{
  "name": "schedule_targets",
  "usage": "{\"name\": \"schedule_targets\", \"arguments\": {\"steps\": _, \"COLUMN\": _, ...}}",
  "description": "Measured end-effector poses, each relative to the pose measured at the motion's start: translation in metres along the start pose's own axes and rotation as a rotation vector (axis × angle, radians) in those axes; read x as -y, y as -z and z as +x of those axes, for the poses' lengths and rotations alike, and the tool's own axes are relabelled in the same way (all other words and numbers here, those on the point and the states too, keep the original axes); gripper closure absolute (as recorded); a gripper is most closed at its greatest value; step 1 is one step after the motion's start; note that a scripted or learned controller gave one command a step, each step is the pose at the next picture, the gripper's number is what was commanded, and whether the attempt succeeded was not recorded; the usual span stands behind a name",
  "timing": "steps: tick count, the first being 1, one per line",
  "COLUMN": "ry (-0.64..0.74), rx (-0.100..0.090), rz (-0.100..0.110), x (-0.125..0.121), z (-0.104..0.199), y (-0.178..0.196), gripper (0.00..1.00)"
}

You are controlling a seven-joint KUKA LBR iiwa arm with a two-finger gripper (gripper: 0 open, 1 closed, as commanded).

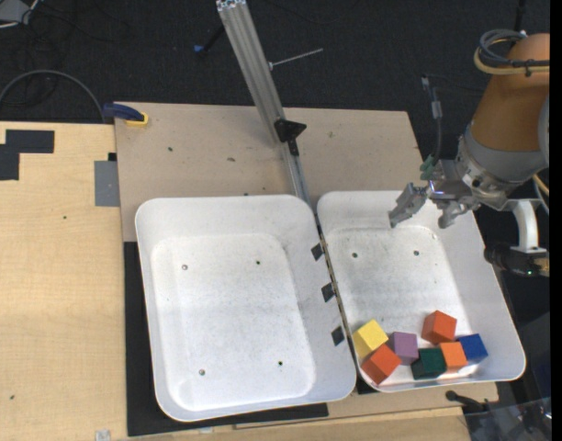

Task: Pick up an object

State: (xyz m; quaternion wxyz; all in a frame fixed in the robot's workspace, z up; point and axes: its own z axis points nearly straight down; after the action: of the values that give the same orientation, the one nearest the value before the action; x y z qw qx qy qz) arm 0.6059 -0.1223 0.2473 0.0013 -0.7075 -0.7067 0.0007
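Nearest, clustered in the near corner of the right bin [501,315]: yellow block [371,335], orange-red block [382,363], purple block [405,345], green block [429,364], red block [439,326], orange block [454,354], blue block [472,347], most of them touching or just beside one another. Beside that bin, to its left: left bin [162,246], both resting on the surface [207,154]. Farther back, above the right bin's far edge, well apart from the blocks: gripper [428,205], jaws spread wide, nothing between them. Beyond the bins, rising at a slant from the gap between them: a grey metal rail [253,67].
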Motion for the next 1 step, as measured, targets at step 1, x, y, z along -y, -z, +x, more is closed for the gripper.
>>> {"name": "schedule_targets", "arguments": {"steps": 1, "ry": 0.003, "rx": 0.002, "rz": 0.002, "x": -0.0371, "z": -0.0148, "y": -0.0504, "gripper": 0.0}}
